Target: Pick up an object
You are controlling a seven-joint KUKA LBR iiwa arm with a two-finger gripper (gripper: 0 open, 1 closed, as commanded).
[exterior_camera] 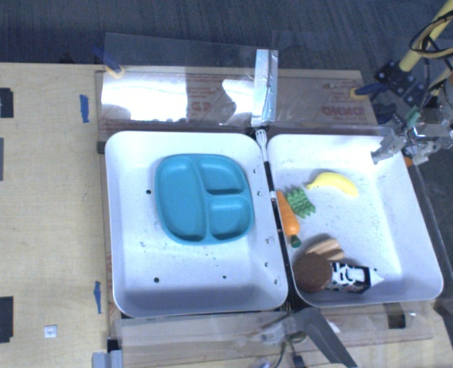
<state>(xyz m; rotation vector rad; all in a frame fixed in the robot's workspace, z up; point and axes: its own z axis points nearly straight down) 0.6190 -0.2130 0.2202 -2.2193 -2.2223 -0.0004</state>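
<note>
Glossy plastic banana (334,183) (smooth), matt blue plastic tray (205,198), pale wooden bench (42,228).

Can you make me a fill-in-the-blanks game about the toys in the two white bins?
1. The blue tray lies in the ____ bin.
2. The yellow toy in the right bin is a ____.
3. The carrot is orange with a ____ top.
4. The gripper is at the right bin's ____ corner.

Missing words: left; banana; green; top right
</note>
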